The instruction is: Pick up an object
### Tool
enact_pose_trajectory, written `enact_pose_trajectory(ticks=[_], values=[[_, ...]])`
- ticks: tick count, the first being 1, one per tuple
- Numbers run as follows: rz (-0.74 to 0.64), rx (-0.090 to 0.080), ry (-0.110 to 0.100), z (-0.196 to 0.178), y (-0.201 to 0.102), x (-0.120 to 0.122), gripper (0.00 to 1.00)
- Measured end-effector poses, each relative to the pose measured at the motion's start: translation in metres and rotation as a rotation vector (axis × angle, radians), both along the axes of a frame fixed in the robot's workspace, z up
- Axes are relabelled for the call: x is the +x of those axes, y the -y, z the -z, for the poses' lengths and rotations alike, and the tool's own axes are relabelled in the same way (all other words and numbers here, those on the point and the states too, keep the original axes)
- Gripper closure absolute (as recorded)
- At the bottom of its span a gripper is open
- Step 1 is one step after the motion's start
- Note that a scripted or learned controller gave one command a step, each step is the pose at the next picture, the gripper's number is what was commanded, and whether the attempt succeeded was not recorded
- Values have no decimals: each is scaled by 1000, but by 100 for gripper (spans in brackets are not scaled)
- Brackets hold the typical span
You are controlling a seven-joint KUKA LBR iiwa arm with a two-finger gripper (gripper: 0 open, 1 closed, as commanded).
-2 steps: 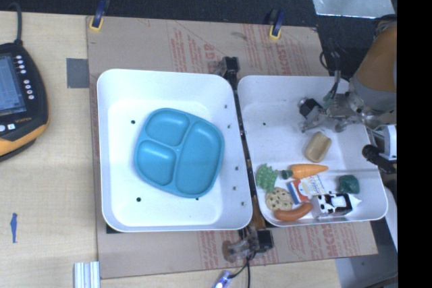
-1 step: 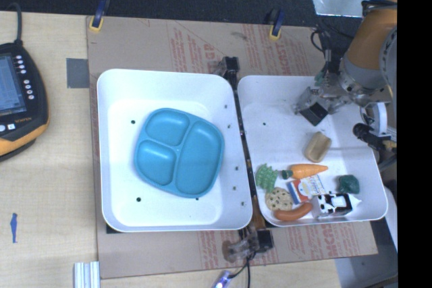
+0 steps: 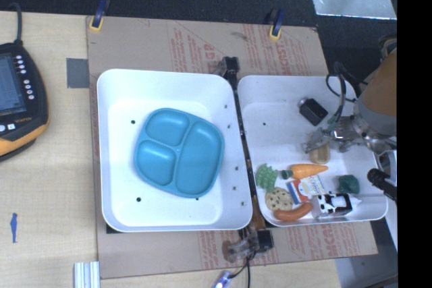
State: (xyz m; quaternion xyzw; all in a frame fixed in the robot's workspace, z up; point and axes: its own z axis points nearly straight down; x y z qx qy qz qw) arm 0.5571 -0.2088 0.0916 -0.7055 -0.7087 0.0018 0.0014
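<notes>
My gripper (image 3: 318, 146) hangs low over the right bin (image 3: 270, 94), reaching in from the right side. It sits just above an orange carrot (image 3: 309, 170) and I cannot see anything held in it. Along the bin's near side lie a green broccoli piece (image 3: 267, 176), a round cookie (image 3: 277, 199), a reddish sausage (image 3: 293, 214), a red and white packet (image 3: 305, 189), a black and white carton (image 3: 334, 204) and a dark green item (image 3: 348, 183).
The left bin (image 3: 115, 88) holds a blue divided plate (image 3: 179, 152). A teach pendant (image 3: 17, 98) lies on the bench at the far left. Clamps (image 3: 98, 17) fix the cardboard at the back edge.
</notes>
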Motion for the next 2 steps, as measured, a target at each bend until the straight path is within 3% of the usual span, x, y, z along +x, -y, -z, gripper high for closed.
enact_pose_trajectory(ticks=[1,2], values=[[-2,-1,-1,-11,1,0,100],[-2,3,4,-101,-131,61,100]])
